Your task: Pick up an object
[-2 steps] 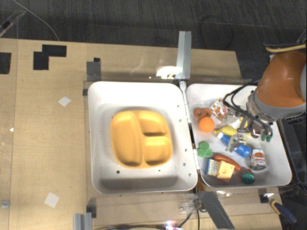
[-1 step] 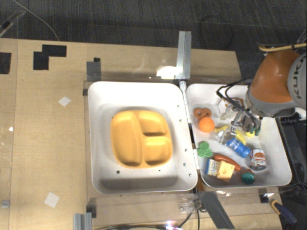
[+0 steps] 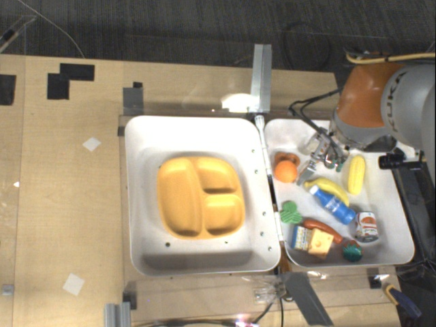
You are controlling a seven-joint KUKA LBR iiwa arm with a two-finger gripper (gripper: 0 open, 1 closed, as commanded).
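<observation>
We're barely started: the claw (image 3: 315, 163) hangs low in the right bin (image 3: 402, 247), centre-right of frame, right by the banana (image 3: 328, 187). Can't tell if it's apart or together, nothing lifted yet.

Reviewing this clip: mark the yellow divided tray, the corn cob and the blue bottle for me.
yellow divided tray (image 3: 178, 197): camera view, on its large left compartment.
corn cob (image 3: 355, 174): camera view, middle of the cob.
blue bottle (image 3: 335, 206): camera view, middle of the blue body.
</observation>
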